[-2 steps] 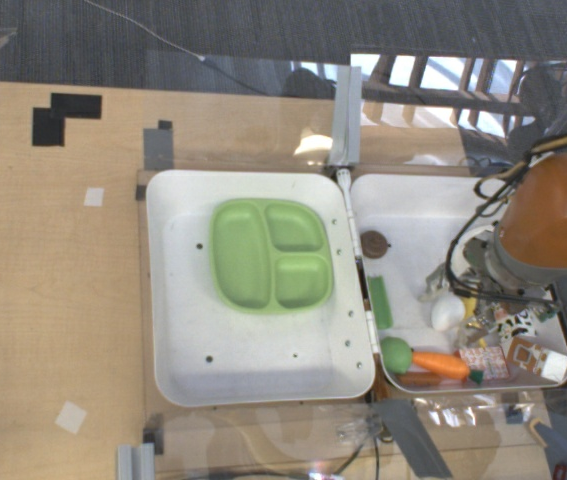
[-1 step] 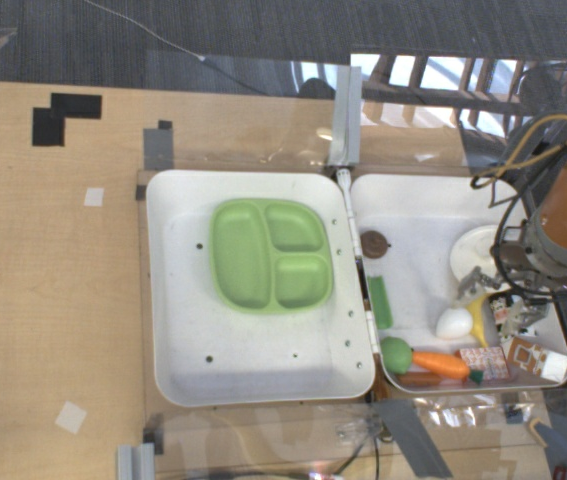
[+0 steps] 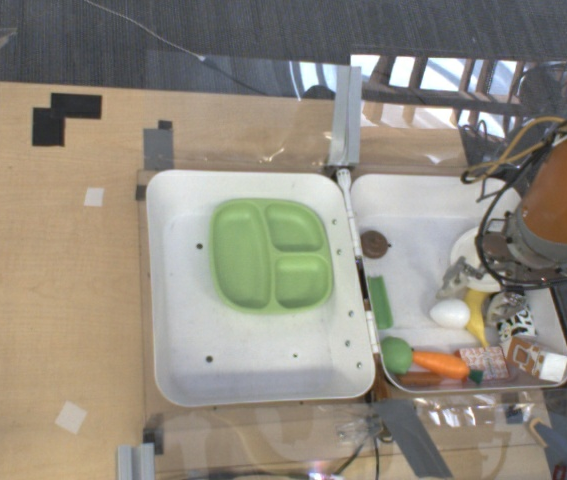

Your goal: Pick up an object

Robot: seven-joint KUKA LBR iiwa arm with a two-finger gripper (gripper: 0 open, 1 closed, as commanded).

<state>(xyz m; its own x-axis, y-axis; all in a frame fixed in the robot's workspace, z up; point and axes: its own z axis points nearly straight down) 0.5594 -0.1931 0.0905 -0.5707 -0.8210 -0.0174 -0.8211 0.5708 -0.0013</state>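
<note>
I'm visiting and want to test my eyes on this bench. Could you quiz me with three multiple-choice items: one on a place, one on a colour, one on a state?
1. Where does the green divided plate lie?
A. left bin
B. right bin
C. the bench

2. What colour is the egg?
A. brown
B. white
C. green

3. How does the carrot rest?
A. upright
B. in the gripper
C. lying flat

Answers: 1 A, it sits in the left bin. 2 B, it is plainly white. 3 C, it lies along the right bin's near wall.
</note>
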